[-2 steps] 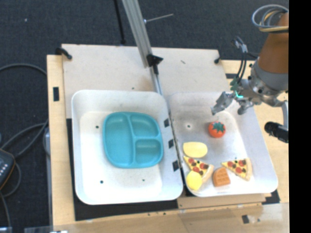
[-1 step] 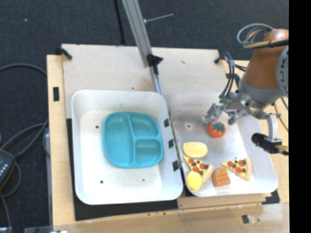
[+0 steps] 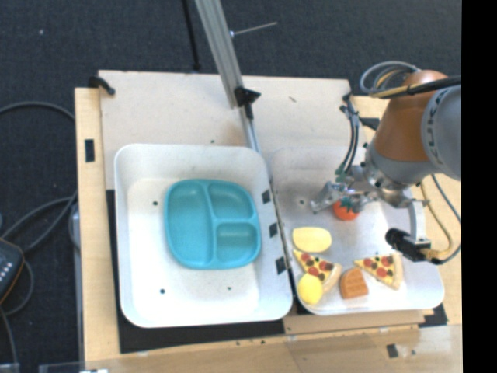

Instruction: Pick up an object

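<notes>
In the right bin (image 3: 307,181) my gripper (image 3: 342,198) hangs low, directly over a small red tomato-like toy (image 3: 346,211) with a green top. The gripper's grey metal parts cover the toy's upper edge, and the toy seems to rest on the bin floor. Whether the gripper touches it I cannot tell. The grey arm with its orange band (image 3: 404,127) reaches in from the right.
Along the right bin's front lie a pale yellow oval (image 3: 312,239), a pizza slice (image 3: 317,267), a yellow lemon (image 3: 310,290), a brown toast piece (image 3: 354,284) and a second pizza slice (image 3: 382,268). The left bin (image 3: 140,286) holds a teal divided plate (image 3: 212,224). A metal post (image 3: 221,45) rises behind.
</notes>
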{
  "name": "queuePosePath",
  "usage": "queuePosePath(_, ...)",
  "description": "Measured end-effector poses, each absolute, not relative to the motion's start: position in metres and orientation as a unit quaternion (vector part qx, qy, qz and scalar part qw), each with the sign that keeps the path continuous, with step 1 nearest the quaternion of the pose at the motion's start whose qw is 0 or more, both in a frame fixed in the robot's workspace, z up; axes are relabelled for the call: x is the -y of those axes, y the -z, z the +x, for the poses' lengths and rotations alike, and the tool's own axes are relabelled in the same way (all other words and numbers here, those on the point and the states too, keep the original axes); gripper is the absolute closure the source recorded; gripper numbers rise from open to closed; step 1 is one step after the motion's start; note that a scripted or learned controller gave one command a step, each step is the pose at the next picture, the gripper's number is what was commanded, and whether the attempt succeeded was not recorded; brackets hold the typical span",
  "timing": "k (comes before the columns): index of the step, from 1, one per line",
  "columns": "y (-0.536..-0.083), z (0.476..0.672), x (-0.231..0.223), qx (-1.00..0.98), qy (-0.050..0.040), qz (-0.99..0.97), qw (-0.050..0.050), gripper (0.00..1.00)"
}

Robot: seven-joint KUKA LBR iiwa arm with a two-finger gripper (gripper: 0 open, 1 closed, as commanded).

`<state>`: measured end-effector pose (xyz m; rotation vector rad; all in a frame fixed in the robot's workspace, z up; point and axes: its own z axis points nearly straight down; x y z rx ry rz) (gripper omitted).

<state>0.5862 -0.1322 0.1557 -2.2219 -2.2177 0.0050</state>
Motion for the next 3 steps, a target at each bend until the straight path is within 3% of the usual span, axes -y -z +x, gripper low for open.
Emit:
queuePosePath(1, -0.103, 0.585, 0.133, 0.707, -0.0017, -0.708, 0.001, 0.0)
queuePosePath(2, -0.117, 0.587, 0.135, 0.705, 0.0006, -0.709, -0.002, 1.0)
queuePosePath(3, -0.182, 0.588, 0.135, 0.708, 0.0018, -0.706, -0.003, 1.0)
